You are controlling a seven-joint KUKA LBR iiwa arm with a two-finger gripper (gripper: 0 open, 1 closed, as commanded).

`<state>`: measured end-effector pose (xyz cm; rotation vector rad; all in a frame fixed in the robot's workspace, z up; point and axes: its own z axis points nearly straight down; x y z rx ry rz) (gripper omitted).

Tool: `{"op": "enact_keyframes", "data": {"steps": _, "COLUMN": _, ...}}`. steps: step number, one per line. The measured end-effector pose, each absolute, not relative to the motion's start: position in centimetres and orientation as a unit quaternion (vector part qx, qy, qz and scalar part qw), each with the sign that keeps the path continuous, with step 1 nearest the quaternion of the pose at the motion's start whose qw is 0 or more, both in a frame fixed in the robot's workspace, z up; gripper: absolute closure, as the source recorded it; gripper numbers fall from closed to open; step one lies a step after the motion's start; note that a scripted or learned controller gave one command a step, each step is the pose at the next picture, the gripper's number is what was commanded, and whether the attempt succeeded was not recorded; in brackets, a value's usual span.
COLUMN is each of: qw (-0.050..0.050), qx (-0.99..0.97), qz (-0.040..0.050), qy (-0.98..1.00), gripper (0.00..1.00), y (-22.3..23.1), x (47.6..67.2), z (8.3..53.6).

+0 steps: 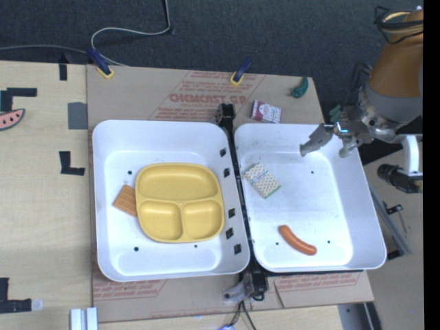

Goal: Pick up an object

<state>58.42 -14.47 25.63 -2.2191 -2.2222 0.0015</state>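
My gripper (330, 143) hangs over the far right part of the right bin (357, 205), its two fingers spread apart with nothing between them. Below and to its left, a small patterned packet (262, 180) lies near the bin's left wall. An orange sausage (297, 240) rests near the front of the same bin. In the left bin (113, 143) sits a yellow divided plate (180, 202), with a tan cracker-like piece (125, 200) tucked at its left edge.
A small red and white packet (265, 111) lies on the cardboard behind the bins. A teal clip (300, 86) and two yellow and blue clamps (102, 64) sit at the cardboard's far edge. Black clips line the divider between bins.
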Motion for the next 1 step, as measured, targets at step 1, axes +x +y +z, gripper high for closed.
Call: {"op": "enact_keyframes", "data": {"steps": 1, "qw": -0.001, "qx": -0.706, "qz": -0.001, "qy": -0.708, "gripper": 0.0, "y": -14.91, "x": 61.51, "z": 8.65}}
